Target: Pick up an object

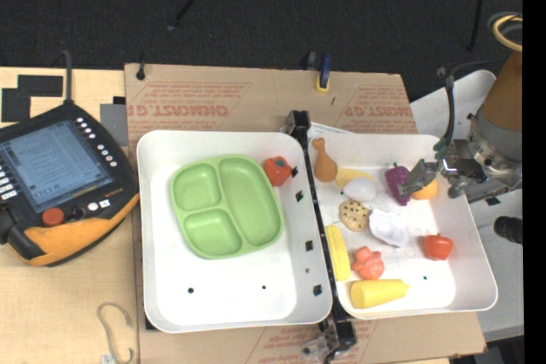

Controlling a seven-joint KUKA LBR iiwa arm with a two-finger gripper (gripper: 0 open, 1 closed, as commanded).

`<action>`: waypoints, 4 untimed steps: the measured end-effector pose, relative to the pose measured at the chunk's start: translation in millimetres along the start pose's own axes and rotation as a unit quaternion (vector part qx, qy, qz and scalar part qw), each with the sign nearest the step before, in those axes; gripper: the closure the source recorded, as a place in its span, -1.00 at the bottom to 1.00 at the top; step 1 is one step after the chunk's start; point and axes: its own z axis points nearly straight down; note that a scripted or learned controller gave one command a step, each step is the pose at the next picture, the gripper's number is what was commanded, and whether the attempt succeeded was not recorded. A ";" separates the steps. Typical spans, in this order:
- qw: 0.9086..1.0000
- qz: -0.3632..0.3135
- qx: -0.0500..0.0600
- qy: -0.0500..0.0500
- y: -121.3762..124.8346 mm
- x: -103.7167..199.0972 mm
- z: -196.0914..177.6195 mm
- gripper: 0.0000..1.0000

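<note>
The purple toy (397, 182) lies just beside the pincer (424, 176), on its left, in the right bin (478, 268), and it looks like the likeliest target. Nothing is lifted yet: every object rests on the bin floor, so the pick is yet to be done. Whether the pincer is released or clenched cannot be told; its dark tip is too small and cluttered to read. An orange piece (426, 189) sits just under the tip, touching or nearly so.

Below and left of the pincer lie a white crumpled thing (395, 227) and a speckled cookie (353, 215); below it, a red tomato (438, 246). Farther left are a chicken drumstick (323, 162) and a pale egg (359, 189). Well apart to the left, the other bin (162, 286) bears a green divided plate (227, 205).

The arm (503, 132) comes in from the right, wrist low over the bin's upper right part, tip aimed leftward.
</note>
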 end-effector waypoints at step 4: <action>1.000 -0.001 -0.005 -0.001 -0.1 21.1 152.1 -1.00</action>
